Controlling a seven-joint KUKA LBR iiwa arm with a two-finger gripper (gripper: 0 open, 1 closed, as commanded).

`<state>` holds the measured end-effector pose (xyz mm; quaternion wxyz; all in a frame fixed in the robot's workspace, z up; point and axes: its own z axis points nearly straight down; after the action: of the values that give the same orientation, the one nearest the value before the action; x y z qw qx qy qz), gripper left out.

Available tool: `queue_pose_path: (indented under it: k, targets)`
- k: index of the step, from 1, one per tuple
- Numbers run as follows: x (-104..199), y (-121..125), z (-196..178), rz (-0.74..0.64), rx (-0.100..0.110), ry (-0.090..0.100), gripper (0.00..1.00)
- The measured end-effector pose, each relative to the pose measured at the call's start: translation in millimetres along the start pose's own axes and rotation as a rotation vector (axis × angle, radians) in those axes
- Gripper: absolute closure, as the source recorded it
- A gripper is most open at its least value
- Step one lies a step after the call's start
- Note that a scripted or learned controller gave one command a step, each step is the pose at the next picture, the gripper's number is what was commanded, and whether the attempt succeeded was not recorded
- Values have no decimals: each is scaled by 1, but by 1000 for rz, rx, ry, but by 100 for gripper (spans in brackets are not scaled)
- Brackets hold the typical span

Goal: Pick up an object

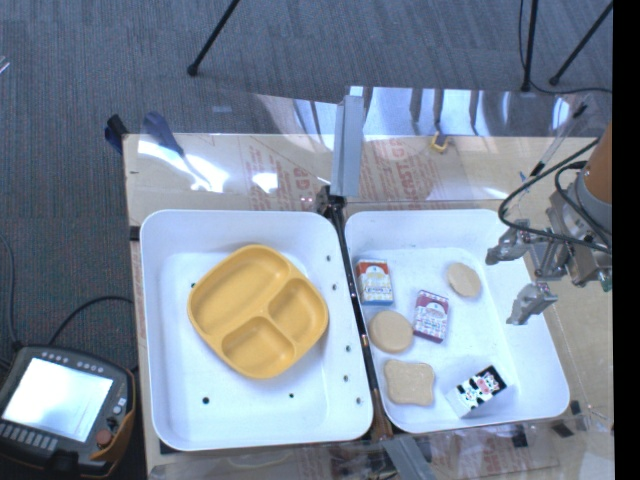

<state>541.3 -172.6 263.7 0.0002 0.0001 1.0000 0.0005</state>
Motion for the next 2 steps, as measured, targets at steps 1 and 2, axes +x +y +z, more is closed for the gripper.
queue_pose_path:
  k: [1,2]
  targets:
    - [-27,-18,174,-188,1,-6,0]
    - [-20,75,176,-16,-3,1,0]
